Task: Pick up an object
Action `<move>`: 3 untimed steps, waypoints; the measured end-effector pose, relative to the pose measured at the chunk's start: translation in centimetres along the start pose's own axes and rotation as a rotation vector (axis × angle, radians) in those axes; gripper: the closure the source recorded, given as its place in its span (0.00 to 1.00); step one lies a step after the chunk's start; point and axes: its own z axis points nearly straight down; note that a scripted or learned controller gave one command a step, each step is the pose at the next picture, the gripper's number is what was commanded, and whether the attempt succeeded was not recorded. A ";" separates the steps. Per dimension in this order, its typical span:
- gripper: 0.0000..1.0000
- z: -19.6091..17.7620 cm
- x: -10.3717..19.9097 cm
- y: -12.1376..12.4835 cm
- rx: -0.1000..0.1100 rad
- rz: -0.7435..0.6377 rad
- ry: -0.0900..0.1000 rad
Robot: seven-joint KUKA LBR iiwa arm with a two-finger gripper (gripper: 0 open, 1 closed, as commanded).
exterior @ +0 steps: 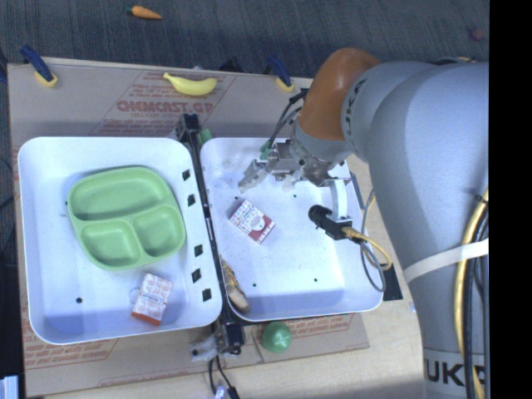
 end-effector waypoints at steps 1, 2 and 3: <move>1.00 -1.2 0.0 0.1 -0.002 -0.003 -0.001; 1.00 -8.7 8.6 -1.3 -0.007 -0.003 -0.001; 0.00 -8.6 8.4 -1.3 -0.004 0.000 -0.002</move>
